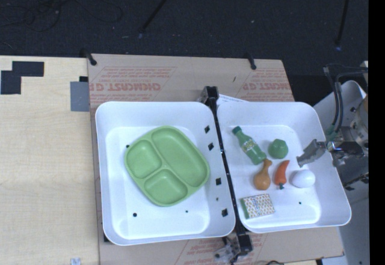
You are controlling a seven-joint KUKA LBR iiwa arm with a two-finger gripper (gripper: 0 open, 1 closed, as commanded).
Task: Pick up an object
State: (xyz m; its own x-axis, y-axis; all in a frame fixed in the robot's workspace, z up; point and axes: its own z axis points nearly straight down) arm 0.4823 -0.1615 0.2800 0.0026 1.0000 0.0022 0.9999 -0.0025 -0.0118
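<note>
Gripper (313,152) at right bin's (328,213) right edge, can't tell how my fingers stand, nothing seen held. White egg (302,179) just below it. Carrot (281,173), green ball (278,148), drumstick (263,175), bottle (248,145) further left; packet (257,205) down-left. Green plate (166,165) far left in left bin (114,167).
</note>
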